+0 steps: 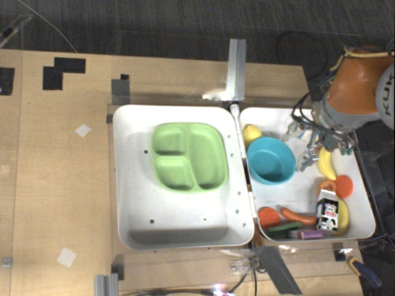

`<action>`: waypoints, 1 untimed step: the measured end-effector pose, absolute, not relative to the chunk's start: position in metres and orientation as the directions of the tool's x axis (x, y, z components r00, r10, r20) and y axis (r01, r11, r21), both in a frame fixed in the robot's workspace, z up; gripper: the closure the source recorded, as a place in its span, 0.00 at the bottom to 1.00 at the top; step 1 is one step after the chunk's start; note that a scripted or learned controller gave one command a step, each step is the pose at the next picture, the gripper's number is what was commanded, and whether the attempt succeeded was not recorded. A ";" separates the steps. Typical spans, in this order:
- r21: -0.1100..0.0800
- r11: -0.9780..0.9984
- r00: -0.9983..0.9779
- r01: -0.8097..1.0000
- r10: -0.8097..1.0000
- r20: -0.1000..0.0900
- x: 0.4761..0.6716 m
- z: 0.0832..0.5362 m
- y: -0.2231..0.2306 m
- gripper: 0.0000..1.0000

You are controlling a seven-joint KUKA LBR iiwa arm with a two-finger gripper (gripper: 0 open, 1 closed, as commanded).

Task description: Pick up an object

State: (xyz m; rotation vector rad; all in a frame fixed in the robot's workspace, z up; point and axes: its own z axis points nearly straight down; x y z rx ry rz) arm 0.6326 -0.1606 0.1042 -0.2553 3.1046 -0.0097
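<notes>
My gripper (316, 148) hangs over the upper part of the right bin (369, 227), below the arm's orange band (358, 85). A yellow banana (326, 163) lies just beneath and to its right, and a blue bowl (271, 160) sits to its left. A yellow lemon-like fruit (251, 133) rests behind the bowl. Along the bin's front lie an orange carrot-like piece (296, 215), a round orange piece (268, 215), a green stick (285, 226), a purple marker (307, 234) and a small black-and-white carton (328, 209).
The left bin (133, 214) holds a green divided tray (187, 156). An orange round lid (343, 185) lies by the right bin's right wall. A metal post (236, 69) rises behind the divider between the bins.
</notes>
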 end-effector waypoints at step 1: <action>-0.009 0.986 -0.985 -0.169 -0.169 -0.013 0.593 0.090 -0.134 0.00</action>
